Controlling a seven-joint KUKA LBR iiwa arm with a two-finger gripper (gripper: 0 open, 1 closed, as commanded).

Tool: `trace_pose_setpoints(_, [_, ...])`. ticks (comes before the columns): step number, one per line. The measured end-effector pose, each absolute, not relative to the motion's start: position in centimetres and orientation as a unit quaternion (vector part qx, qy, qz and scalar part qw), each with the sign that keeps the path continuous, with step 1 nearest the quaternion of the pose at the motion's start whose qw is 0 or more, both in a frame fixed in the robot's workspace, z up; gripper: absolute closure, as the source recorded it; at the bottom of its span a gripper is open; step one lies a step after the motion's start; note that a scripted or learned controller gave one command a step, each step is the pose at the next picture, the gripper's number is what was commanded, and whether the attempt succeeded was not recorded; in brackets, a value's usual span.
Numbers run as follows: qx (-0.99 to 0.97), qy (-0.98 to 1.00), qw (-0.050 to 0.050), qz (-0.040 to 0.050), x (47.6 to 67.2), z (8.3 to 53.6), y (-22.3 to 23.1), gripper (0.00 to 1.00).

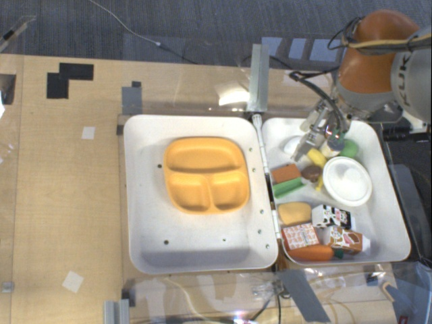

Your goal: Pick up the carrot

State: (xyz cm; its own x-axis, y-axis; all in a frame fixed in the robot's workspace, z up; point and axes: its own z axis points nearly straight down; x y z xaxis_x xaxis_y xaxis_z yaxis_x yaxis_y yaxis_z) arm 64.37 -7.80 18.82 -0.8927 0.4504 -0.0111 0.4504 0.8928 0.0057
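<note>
The carrot (312,253), a smooth orange piece, lies along the front edge of the right bin (391,201), below a small red-and-white packet (300,235). My gripper (305,147) hangs over the back left part of the same bin, just above a yellow piece (316,157) and an orange block (285,173). It is far from the carrot, roughly a third of the frame's height behind it, and I see nothing held in it. The arm's orange band (371,52) sits above the bin's back edge.
The right bin is crowded: a white bowl (346,181), a green stick (288,187), a tan bun-like piece (295,212), a brown carton (347,241) and a green ball (349,148). The left bin (145,201) holds a yellow divided plate (206,174).
</note>
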Motion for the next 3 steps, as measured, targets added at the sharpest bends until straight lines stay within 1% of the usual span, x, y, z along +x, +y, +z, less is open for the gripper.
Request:
trace_pose_setpoints(1, [0.319, 0.948, 0.002, 0.0007, 59.3, 16.1, -9.4, 0.0])
trace_pose_setpoints(2, [0.384, 0.923, 0.011, 0.0037, 50.5, 9.2, -9.5, 0.0])
trace_pose_setpoints(3, [0.571, 0.821, 0.007, 0.0045, 58.5, 9.1, -8.6, 0.0])
